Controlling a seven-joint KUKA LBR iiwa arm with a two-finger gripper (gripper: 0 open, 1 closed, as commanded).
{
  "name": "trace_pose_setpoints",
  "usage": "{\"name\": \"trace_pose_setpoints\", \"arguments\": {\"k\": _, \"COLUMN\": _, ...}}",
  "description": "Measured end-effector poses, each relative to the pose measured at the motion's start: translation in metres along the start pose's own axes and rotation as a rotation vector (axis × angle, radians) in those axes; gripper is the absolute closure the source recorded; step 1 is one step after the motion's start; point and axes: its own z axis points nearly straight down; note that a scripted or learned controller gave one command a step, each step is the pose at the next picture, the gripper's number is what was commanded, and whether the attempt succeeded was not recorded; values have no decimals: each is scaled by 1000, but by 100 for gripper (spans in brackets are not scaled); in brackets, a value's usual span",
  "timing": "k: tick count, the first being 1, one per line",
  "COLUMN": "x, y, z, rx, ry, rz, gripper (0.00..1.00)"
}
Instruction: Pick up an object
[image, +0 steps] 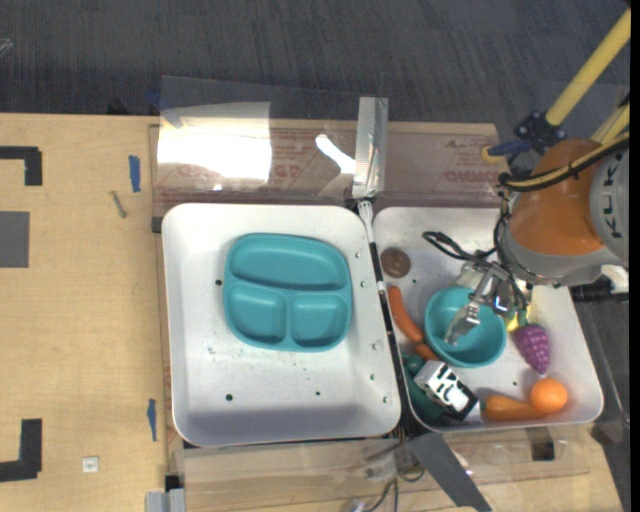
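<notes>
Reaching stage: the arm (560, 205) comes in from the right of the frame and the hand (470, 318) hangs down over the teal bowl (465, 335) in the right bin (585, 400)

Hand state: honestly can't tell if it's apart or together, it's a shiny tangle of metal against the bowl from this angle

Holding anything: nope, as far as I can see nothing sits between its tips, so I wouldn't call anything grabbed

Likely target: my guess is the teal bowl, since the hand is right at its inner rim, middle right of the frame

Other candidates: purple grapes (533, 346) just right of the bowl, an orange ball (549, 396) near the lower right corner with a carrot (508, 407) touching it, a black and white thing (446, 385) just below the bowl, a second carrot-ish orange piece (404, 315) on the bowl's left, and a brown disc (397, 262) up near the bin's top left

Left bin: the left bin (200, 390) carries a teal divided plate (288, 290), well apart from the hand

Done so far: the approach, basically, the hand is down at object level

Left to do: get a real grip on something, then lift it clear of the bin

Overall: I'd say maybe halfway, the pick itself isn't made yet
</notes>
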Motion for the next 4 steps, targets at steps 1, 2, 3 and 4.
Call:
{"name": "trace_pose_setpoints", "arguments": {"k": 1, "x": -41, "y": -31, "z": -47, "rx": 4, "ry": 4, "rz": -352, "gripper": 0}}
{"name": "trace_pose_setpoints", "arguments": {"k": 2, "x": -59, "y": -38, "z": 3, "rx": 2, "ry": 6, "rz": -257, "gripper": 0}}
{"name": "trace_pose_setpoints", "arguments": {"k": 3, "x": -38, "y": -89, "z": -54, "rx": 6, "ry": 3, "rz": -313, "gripper": 0}}
{"name": "trace_pose_setpoints", "arguments": {"k": 4, "x": -38, "y": -81, "z": 2, "rx": -1, "ry": 6, "rz": -299, "gripper": 0}}
